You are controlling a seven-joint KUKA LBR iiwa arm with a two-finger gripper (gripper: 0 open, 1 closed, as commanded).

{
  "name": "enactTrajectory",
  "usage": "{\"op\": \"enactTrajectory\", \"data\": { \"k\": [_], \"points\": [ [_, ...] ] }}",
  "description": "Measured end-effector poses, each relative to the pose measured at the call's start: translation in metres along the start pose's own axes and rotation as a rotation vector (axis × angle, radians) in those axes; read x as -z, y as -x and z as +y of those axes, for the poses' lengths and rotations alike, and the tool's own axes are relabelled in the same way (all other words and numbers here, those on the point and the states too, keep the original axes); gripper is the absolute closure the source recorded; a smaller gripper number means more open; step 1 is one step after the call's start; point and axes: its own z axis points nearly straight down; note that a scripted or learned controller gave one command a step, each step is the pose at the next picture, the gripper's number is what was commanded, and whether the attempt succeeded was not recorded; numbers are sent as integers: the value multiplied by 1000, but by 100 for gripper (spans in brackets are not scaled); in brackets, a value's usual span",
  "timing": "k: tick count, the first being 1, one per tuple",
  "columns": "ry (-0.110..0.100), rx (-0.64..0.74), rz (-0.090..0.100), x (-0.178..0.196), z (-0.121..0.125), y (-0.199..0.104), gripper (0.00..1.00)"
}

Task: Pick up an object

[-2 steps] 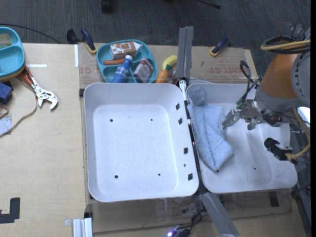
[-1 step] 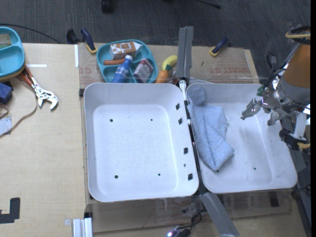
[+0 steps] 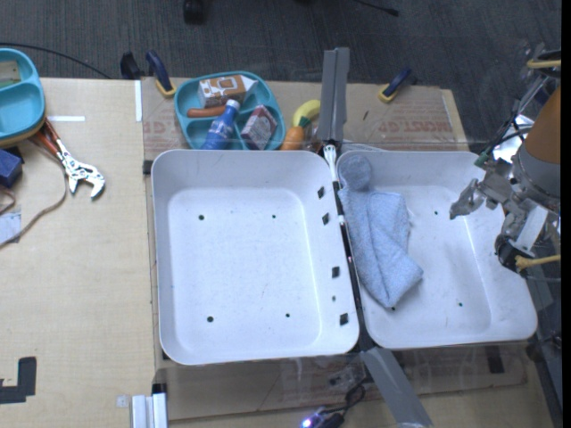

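Two shallow white plastic bins side by side on the bench, seen from above at a slant: left bin [image 3: 178, 328] far off to the view's left of the two-finger gripper [image 3: 466, 201], right bin [image 3: 446, 335] directly beneath it. Gripper hanging over the right bin's right half, apart from everything in it, at the end of the grey arm with the orange band [image 3: 546, 132]. Grip state: cannot tell from this angle; nothing visibly held.

Nearest to the gripper, just to its left in the view: a crumpled blue-grey cloth [image 3: 384, 248], lying along the right bin's left wall, with a rolled end toward the back corner. Bare bin floor between the two.

Further left and beyond the bins, away from the gripper: an upright grey metal post [image 3: 335, 87] at the seam between the bins. Beside it a yellow banana-shaped toy [image 3: 306, 112] and a small orange piece [image 3: 294, 138]. Left of those, a teal compartment tray [image 3: 189, 92] holding a blue bottle [image 3: 219, 127], a small brown-and-white box [image 3: 223, 87] and a dark packet [image 3: 257, 129]; labels too small to read.

Behind the gripper's bin, a blue-and-yellow clamp [image 3: 395, 85] on brown cardboard [image 3: 428, 119] with faint red print, not legible. Farthest from the gripper, on the pale wooden tabletop [image 3: 71, 310]: a silver adjustable wrench [image 3: 82, 176] and a second teal tray [image 3: 18, 96].
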Motion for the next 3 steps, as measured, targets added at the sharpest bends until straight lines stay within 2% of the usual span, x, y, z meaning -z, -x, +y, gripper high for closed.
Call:
{"op": "enactTrajectory", "data": {
  "k": [1,2,3],
  "points": [
    [-1,-136,0,-36,-31,-75,0],
    [2,30,0,20,-25,11,0],
    [0,-110,0,26,-54,-90,0]
  ]
}}
